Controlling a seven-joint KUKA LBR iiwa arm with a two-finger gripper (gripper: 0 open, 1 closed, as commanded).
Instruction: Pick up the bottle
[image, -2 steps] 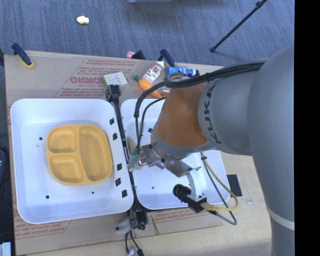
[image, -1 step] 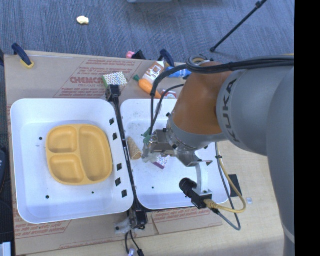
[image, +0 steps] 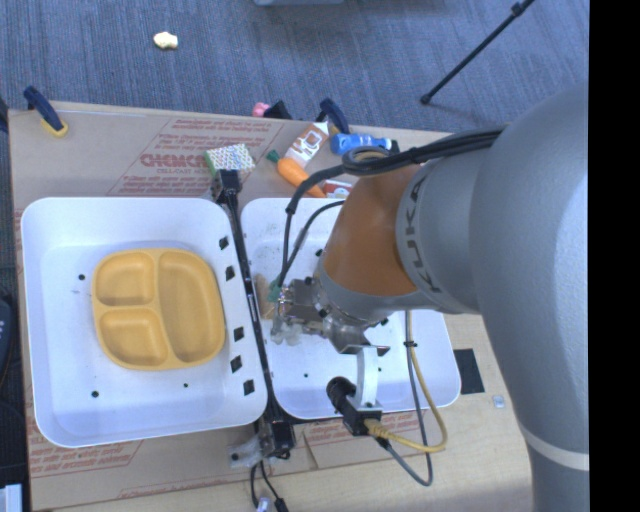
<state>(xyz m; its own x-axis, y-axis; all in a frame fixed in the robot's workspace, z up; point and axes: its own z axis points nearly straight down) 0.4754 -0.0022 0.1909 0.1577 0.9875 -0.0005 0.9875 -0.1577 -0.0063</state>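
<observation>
A small white bottle (image: 308, 145) with an orange label lies on the cardboard bench just beyond the far rim of the right bin (image: 262, 225). My gripper (image: 284, 312) is low over the left part of the right bin, near the divider between the two bins and well short of the bottle. The wide grey and orange wrist hides most of the right bin's floor. A small brown item (image: 265, 289) lies right beside the gripper, by the bin's left wall.
A yellow divided plate (image: 158, 305) lies in the left bin (image: 50, 300). Beside the bottle are an orange carrot-like piece (image: 293, 171), a blue item (image: 360, 144) and a patterned small box (image: 230, 158). Cables (image: 420, 440) hang over the right bin's near rim.
</observation>
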